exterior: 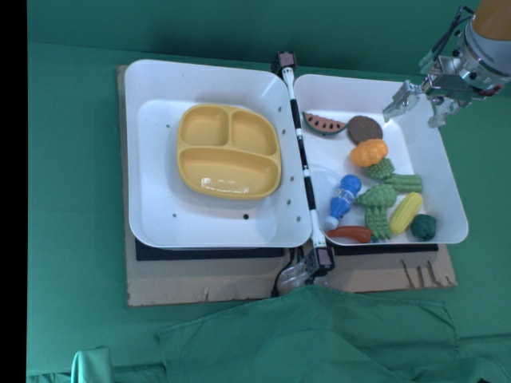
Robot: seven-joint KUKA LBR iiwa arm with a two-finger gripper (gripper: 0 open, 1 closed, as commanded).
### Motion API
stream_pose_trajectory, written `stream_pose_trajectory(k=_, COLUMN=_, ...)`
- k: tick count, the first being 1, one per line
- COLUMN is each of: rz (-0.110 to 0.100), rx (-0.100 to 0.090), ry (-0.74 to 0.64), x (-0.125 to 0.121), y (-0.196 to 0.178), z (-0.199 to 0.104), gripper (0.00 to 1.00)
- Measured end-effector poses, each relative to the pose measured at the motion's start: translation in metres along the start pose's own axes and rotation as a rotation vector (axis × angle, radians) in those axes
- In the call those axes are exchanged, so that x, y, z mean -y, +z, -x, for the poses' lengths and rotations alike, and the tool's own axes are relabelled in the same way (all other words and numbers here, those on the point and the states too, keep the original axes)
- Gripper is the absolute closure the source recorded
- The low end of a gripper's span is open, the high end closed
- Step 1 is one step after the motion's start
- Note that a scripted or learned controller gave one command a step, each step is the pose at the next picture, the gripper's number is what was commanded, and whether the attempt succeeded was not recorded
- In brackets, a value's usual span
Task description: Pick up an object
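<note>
My gripper (pixel 421 108) hangs open over the far right corner of the right bin (pixel 447 183), with nothing between its fingers. Below and left of it in that bin lie toy foods: a watermelon slice (pixel 324 124), a brown cookie-like disc (pixel 365 128), an orange (pixel 368 152), green vegetables (pixel 382 195), a yellow corn cob (pixel 405 212), a dark green ball (pixel 423 227), a blue and white bottle (pixel 342 198) and a red sausage (pixel 350 234). The brown disc is the nearest of them to the gripper.
The left bin (pixel 152 182) holds a yellow divided plate (pixel 229 150). A black and white rod (pixel 302 162) runs along the seam between the bins. Green cloth (pixel 319 333) covers the bench and bunches at the front.
</note>
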State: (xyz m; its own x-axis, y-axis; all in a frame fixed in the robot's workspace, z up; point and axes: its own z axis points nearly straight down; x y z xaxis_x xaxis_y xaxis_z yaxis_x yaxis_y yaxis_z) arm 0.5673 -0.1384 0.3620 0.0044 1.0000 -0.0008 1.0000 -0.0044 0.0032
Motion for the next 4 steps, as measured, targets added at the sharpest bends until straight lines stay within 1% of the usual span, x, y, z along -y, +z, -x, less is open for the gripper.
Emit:
stream_pose_trajectory(k=1, rz=0.0, rx=0.0, ry=0.0, x=0.0, y=0.0, z=0.0, gripper=0.0)
stream_pose_trajectory(k=2, rz=-0.003, rx=0.001, ry=0.0, x=0.003, y=0.04, z=0.001, gripper=0.0)
stream_pose_trajectory(k=4, rz=-0.005, rx=0.0, ry=0.0, x=0.013, y=0.158, z=-0.002, gripper=0.0)
